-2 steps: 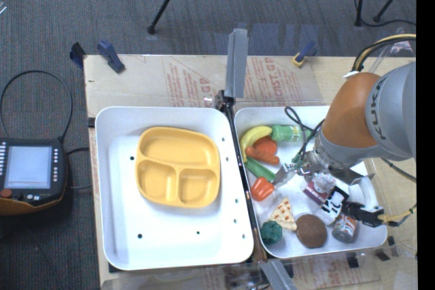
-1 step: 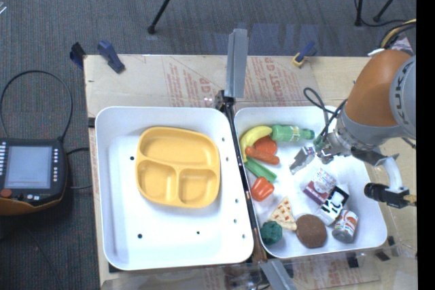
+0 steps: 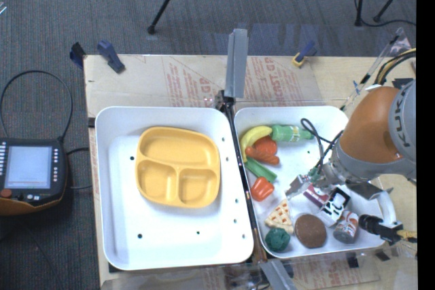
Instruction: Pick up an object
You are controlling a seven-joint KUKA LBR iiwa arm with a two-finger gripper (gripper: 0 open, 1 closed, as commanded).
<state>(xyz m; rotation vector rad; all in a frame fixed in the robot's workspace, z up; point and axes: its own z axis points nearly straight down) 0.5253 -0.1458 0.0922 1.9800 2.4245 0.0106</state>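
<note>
The hand (image 3: 309,185) hangs low in the right bin (image 3: 326,117), whether parted or together I cannot tell. Nearest lie a waffle slice (image 3: 279,216) and brown patty (image 3: 310,230) (a red pepper (image 3: 262,188) sits leftward); the yellow tray (image 3: 179,166) occupies the left bin (image 3: 115,214).

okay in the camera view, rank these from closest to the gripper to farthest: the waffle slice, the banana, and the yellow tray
Measured from the gripper in the right bin:
1. Waffle slice, just below and left of it, same bin.
2. Banana, up at the right bin's top left corner.
3. Yellow tray, across the divider in the left bin.
</note>
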